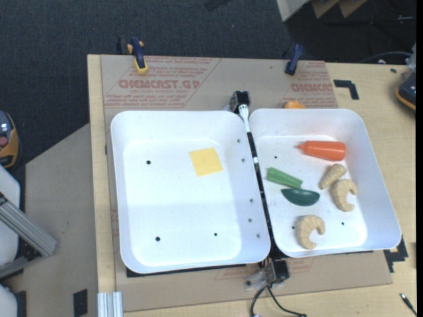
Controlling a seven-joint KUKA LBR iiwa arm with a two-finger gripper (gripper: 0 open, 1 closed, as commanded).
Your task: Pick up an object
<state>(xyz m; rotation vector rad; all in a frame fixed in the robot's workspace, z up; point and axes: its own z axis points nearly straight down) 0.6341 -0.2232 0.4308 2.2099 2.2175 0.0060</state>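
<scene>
The left bin (132, 197) holds one flat yellow square (205, 161) near its upper middle. In the right bin (370, 177) lie an orange carrot (323, 150) at the top, a light green stick (284, 176), a dark green leaf-shaped piece (301, 197), and three tan croissant-like pieces: one (332, 174) below the carrot, one (344, 194) beside it, and one (309, 230) near the front edge.
Both bins sit on a tan board (99, 144) held by a yellow-blue clamp (138, 51) and a blue clamp (293, 59) at the back. A small orange item (294, 104) peeks over the right bin's far rim. Metal framing (26, 230) stands at the left.
</scene>
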